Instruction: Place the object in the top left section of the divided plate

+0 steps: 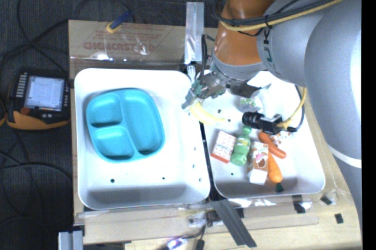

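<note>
Fingers (197, 96) hung over the ridge between your two white bins; their spread was unclear. Your blue divided plastic plate (124, 123) lay in the left bin (106, 184), a yellow banana-shaped toy (207, 114) just beneath the fingers.

1. A single fixed camera is mounted above the worktop (117, 37) and looks down at a slant.
2. The field of view takes in both white bins: the left bin (176, 184) with the blue divided plate (124, 123), and the right bin (305, 175).
3. The arm (305, 31) enters from the right edge and sits nearest the lens.
4. Dark floor borders the worktop at the top and left.
</note>
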Controlling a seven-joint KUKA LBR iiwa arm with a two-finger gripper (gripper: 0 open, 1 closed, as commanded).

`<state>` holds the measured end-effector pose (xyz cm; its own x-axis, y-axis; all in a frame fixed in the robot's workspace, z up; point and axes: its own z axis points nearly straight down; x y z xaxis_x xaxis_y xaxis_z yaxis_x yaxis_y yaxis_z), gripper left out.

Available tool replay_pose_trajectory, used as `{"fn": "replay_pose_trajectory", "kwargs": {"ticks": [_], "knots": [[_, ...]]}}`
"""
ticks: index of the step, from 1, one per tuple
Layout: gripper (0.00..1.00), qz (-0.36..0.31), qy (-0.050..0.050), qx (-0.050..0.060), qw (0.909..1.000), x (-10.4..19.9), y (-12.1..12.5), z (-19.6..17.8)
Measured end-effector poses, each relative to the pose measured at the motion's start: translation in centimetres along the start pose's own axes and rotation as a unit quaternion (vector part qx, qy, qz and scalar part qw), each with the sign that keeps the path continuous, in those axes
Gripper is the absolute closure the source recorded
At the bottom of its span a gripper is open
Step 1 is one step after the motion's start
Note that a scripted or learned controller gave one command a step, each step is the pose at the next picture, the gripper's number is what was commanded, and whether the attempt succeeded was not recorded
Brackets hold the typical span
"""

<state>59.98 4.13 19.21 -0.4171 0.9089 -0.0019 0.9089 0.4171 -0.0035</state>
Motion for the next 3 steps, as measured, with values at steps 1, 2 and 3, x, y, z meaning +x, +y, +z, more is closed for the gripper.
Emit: {"fn": "replay_pose_trajectory", "kwargs": {"ticks": [1,2,3], "knots": [[1.0,-0.001,0.002,0.001,1.0,8.2,-0.7,1.7],[1.0,-0.048,0.002,0.001,0.9988,15.6,-5.5,-1.9],[1.0,-0.111,0.001,0.001,0.9939,20.2,-3.6,-1.5]]}}
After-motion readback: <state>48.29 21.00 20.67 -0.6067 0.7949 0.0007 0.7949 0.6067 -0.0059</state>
